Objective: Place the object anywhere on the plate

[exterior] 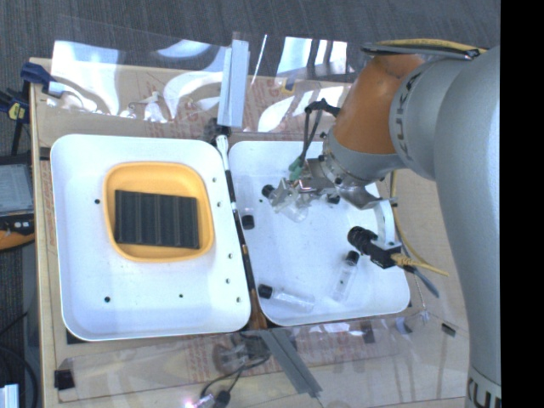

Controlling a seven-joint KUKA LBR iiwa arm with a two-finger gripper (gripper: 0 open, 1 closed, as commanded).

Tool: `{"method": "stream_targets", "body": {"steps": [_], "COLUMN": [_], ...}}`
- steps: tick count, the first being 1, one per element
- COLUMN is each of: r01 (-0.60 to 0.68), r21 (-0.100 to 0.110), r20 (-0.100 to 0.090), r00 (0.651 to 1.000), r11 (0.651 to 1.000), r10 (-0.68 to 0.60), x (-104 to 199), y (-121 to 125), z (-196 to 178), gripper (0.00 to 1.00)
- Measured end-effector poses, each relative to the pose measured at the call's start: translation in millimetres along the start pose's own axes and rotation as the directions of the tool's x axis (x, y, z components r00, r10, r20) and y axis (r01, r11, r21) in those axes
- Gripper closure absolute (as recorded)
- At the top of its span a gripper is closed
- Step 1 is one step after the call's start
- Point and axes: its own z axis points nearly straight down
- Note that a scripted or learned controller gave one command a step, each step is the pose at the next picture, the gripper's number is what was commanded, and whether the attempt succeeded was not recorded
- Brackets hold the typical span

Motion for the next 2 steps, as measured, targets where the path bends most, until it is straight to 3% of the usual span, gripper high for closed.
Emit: {"method": "stream_targets", "body": {"steps": [1,2], "r01": [0.084,0.210], "r21": [0.000,-0.002], "r20": [0.001,0.002], "r00": [0.996,0.978], "r11": [0.996,0.978], "r10": [-0.084,-0.210], "x": [56,85], "y": [16,47], "z": [-3,4], "gripper": [1.00,1.00]}}
